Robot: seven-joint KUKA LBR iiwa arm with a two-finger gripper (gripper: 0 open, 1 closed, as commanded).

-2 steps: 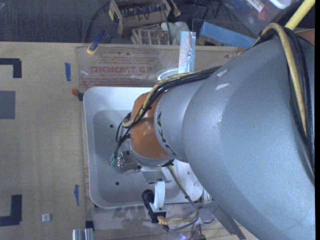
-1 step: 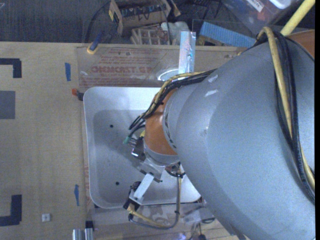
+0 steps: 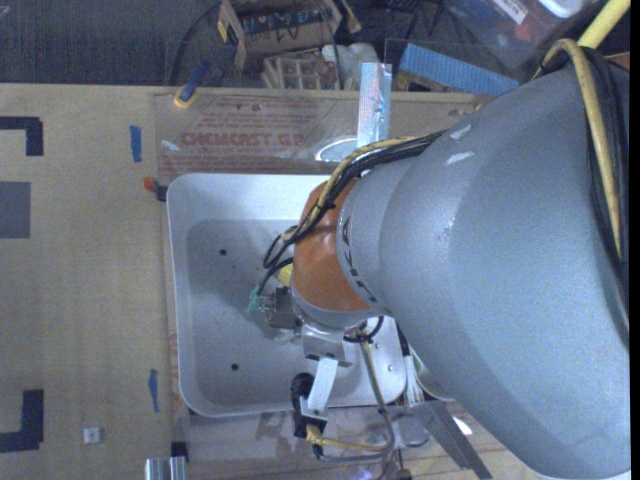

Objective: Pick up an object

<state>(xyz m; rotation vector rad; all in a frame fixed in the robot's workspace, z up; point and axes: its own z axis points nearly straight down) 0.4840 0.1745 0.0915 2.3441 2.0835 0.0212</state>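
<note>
Small yellow object (image 3: 285, 272): sliver showing at edge of orange wrist band, over middle of shallow white plastic bin (image 3: 205, 268); rest hidden, shape unreadable, maybe not pickable item at all. Bin floor grey-white, few dark specks. Grey arm with orange band (image 3: 330, 258) hangs low over bin, likely mid-reach for grab. Hand (image 3: 275, 308) under wrist, mostly masked; released or clenched, cannot tell. Pale wooden tabletop (image 3: 80, 268) around bin.

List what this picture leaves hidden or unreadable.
- Hand: hidden under the orange band and wrist in the camera view; open or shut cannot be told.
- Right bin: almost wholly covered by the grey arm.
- Left bin: its right part lies under the arm.
- Yellow bit beside the wrist: too small to identify.
</note>
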